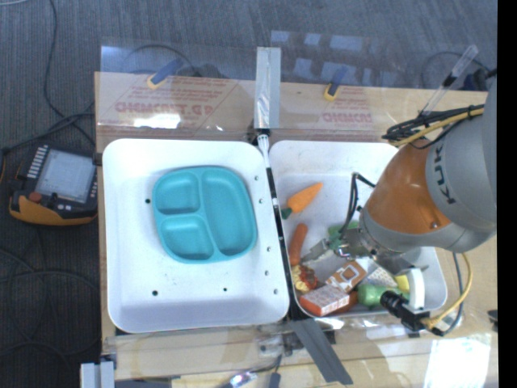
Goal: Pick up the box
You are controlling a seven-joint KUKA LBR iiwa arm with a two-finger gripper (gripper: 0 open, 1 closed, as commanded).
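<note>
bins (121,241): smooth glossy white plastic | teal tray (203,213): matte-ish plastic, soft sheen | box (333,291): printed cardboard by the looks | carrot (302,198): smooth plastic | bench (194,102): pale wood under clear film | floor (161,14): rough grey carpet

Arm (436,192) cut off at right edge; gripper (343,249) mostly hidden beneath its wrist.

Grey arm (468,176) carries black letters "KU" on its housing near right edge, rest of word cut off. Clear sheet (170,99) behind bins bears red printed lettering, mirrored and upside down, not readable. Second red print on clear sheet (347,115) behind right bin, also reversed, unreadable. Box (327,299) shows print too small to read.
</note>
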